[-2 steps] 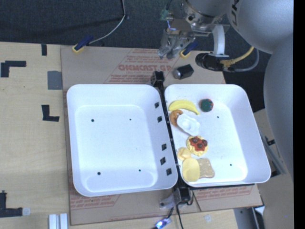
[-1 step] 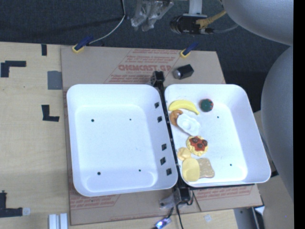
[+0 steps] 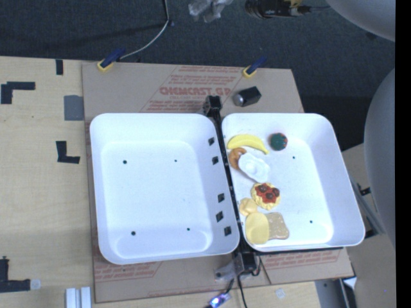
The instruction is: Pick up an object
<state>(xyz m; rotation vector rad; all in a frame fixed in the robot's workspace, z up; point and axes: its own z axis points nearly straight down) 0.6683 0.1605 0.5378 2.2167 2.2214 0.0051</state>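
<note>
Left bin [image 3: 154, 191]: we list nothing in it. Right bin [image 3: 321, 172]: toy food crowds its left wall, namely a banana [image 3: 248, 142], a white piece [image 3: 254, 167], a small pizza [image 3: 266, 195], a yellow disc [image 3: 257, 227] touching a slice of toast [image 3: 278, 226], and a green ball [image 3: 278, 141] sitting apart. We judge all light, rigid, slick plastic; the ball suits gripping across its middle. Pincer [image 3: 209, 8]: blurred above the worktop; we cannot tell its opening or load.
</note>
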